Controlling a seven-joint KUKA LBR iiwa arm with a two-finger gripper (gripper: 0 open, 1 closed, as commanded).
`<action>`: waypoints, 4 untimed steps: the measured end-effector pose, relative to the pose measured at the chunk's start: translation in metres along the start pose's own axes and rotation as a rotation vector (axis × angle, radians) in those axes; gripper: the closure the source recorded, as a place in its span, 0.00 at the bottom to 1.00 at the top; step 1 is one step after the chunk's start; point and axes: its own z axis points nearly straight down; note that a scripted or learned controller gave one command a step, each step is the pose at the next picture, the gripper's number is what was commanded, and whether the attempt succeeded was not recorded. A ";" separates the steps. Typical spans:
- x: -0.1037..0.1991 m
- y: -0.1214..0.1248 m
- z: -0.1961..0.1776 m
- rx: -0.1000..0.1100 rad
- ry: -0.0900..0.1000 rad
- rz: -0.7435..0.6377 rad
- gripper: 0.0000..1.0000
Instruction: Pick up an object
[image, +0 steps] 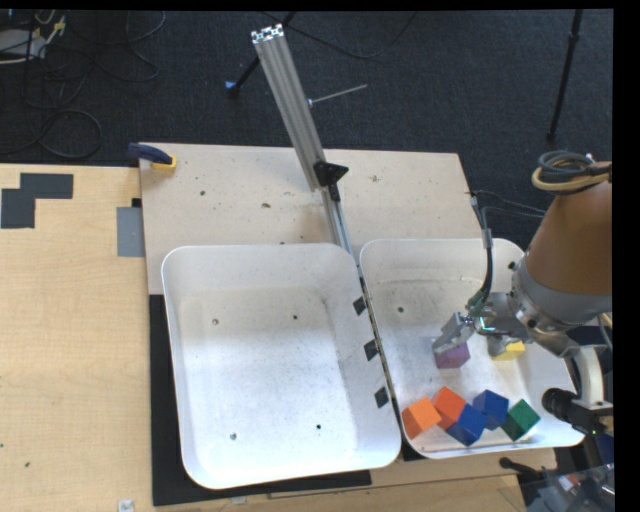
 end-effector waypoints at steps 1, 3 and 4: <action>-0.002 0.001 -0.002 -0.005 -0.001 0.005 0.00; -0.006 -0.004 0.111 0.001 0.000 0.001 0.00; -0.006 -0.003 0.133 -0.005 0.000 0.001 0.00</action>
